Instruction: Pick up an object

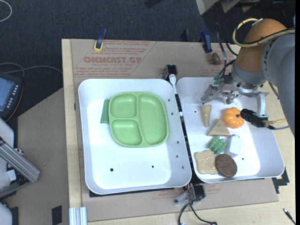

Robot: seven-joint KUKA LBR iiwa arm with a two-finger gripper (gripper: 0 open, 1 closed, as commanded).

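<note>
Tan board (140, 55), matte, red print, carries everything. On it sit two shallow white bins, smooth plastic with rounded corners: left bin (89, 125), right bin (262, 149), touching along the middle.

Arm (281, 55): grey, glossy orange band, enters from the right. Gripper (220, 93) hangs over the far end of the right bin. Whether it is wide or narrow cannot be told at this angle. Nothing is seen in its grasp.

Plate (139, 118): pale green, three compartments, rounded square, alone in the left bin.

Candidates all lie in the right bin, loosely clustered:
- orange piece (232, 117), round, ribbed, pumpkin-like, nearest the gripper
- brown disc (226, 165), flat, dull, at the near end
- cracker (205, 162), tan, speckled, squarish, touching the disc
- triangle (219, 128), tan, flat, just below the orange piece
- wedge (206, 115), narrow, tan
- green lump (217, 145), knobbly
- white piece (234, 143), hard to make out against the bin

Progress, as judged: early. No object lifted; every piece rests on the bin floor. Left to do: settle on one, descend, close, raise.
</note>
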